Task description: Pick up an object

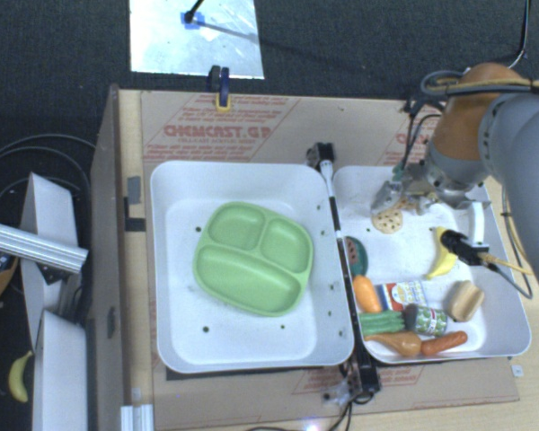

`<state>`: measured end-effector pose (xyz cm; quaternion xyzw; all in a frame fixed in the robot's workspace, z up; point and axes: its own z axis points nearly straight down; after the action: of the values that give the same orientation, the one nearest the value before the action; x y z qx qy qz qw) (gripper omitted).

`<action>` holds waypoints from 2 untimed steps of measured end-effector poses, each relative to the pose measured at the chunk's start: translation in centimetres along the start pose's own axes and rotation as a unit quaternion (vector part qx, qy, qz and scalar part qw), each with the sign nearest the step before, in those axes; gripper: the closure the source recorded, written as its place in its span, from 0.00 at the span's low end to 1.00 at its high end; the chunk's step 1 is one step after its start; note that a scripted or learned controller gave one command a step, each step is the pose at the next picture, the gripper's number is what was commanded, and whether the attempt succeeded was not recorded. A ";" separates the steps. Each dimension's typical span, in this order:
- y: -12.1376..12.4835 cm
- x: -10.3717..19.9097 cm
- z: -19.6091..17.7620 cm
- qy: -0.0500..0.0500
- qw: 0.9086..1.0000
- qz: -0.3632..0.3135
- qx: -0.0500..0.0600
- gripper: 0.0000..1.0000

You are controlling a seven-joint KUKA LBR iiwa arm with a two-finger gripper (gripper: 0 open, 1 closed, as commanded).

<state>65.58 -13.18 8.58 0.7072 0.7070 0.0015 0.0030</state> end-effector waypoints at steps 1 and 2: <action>0.3 0.2 -1.6 0.001 1.000 -0.002 -0.004 1.00; -5.2 -4.8 -4.7 0.000 1.000 0.002 0.003 1.00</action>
<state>60.34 -18.01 13.23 0.7087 0.7055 -0.0007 0.0015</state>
